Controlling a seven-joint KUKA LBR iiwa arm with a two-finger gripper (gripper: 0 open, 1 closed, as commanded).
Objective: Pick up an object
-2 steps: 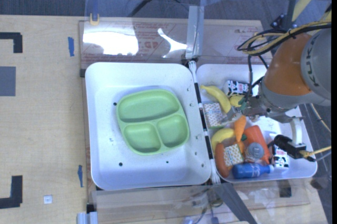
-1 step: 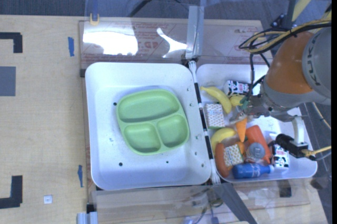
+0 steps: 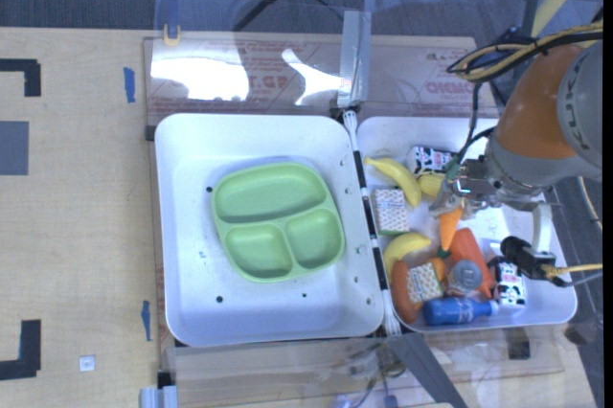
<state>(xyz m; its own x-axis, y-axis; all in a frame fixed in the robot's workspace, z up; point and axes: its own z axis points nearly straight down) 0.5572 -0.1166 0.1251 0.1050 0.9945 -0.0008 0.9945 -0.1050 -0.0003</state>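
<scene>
Broadly, two shallow white bins are seen side by side on the wooden bench (image 3: 67,234). The left bin (image 3: 182,205) is occupied by a light green divided plate (image 3: 278,221) with three compartments, lying flat near its middle. The right bin (image 3: 556,296) is crowded with small objects.

From the right, the grey arm (image 3: 560,133) with its orange band is reached in over the right bin, and the gripper (image 3: 452,191) is placed low above the clutter, near the bin's middle. Whether anything is pinched cannot be told from this angle.

Just left of the gripper a yellow banana (image 3: 397,176) is laid, and below it a small checkered packet (image 3: 390,210). An orange carrot-shaped toy (image 3: 450,229) is found directly beneath the gripper. A second yellow fruit (image 3: 407,248) is set beside it, with a red-orange object (image 3: 469,253) bearing a grey cap to the right. Along the near wall a blue bottle (image 3: 458,310) is laid on its side. A small black-and-white patterned item (image 3: 431,157) is seen at the far side, and another (image 3: 510,286) near the right wall.
</scene>
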